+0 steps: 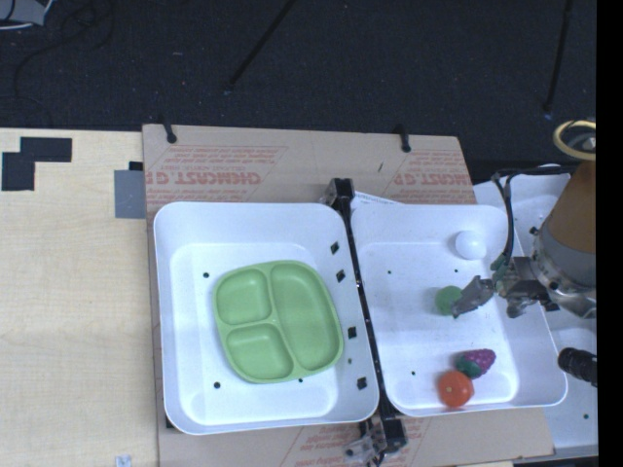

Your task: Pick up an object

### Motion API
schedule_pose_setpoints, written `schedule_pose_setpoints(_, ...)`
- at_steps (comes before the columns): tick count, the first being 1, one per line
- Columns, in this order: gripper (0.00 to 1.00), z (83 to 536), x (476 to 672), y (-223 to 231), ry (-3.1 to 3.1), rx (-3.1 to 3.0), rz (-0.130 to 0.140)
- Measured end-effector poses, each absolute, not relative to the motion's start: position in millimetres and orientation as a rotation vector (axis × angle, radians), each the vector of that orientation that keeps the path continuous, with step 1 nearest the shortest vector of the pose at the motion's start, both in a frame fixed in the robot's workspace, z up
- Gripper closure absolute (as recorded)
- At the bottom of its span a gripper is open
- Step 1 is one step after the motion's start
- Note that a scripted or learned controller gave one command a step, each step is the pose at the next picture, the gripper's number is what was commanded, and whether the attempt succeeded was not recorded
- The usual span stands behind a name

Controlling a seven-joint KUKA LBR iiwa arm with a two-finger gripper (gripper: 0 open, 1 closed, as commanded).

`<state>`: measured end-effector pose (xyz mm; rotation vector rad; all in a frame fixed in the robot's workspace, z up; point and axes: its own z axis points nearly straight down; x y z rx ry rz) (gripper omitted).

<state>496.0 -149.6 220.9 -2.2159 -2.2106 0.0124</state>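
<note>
Light wood bench [68,290] carried flat cardboard sheet [292,168] with red print, clipped at far edge. Two shallow white bins sat side by side on cardboard, touching along middle: left bin [180,261], right bin [409,232]. Dark blocky marks [39,159] and grey patch [128,193] lay on bench left of cardboard.

Floor: a dark, almost black carpet-like floor [292,56] lay behind the bench, with thin black cables [263,37] across it.
Bench top: a pale light-wood surface [68,309] was on the left, with black and grey square marks [39,159].
Board: a brown cardboard sheet with red printed letters [292,168] lay flat under the bins.
Light: even and soft, without strong shadows.
</note>
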Motion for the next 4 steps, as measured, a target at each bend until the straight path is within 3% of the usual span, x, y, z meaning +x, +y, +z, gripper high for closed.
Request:
schedule_pose_setpoints(1, 0.0, 226.7, 498.5, -149.8, -2.22, -2.221, 0.002)
schedule_pose_setpoints(3, 0.0, 115.9, 501.5, -156.5, -2.216, -2.217, 0.005)
schedule_pose_setpoints(4, 0.0, 86.3, 501.2, -155.7, -2.218, -2.22, 0.003)
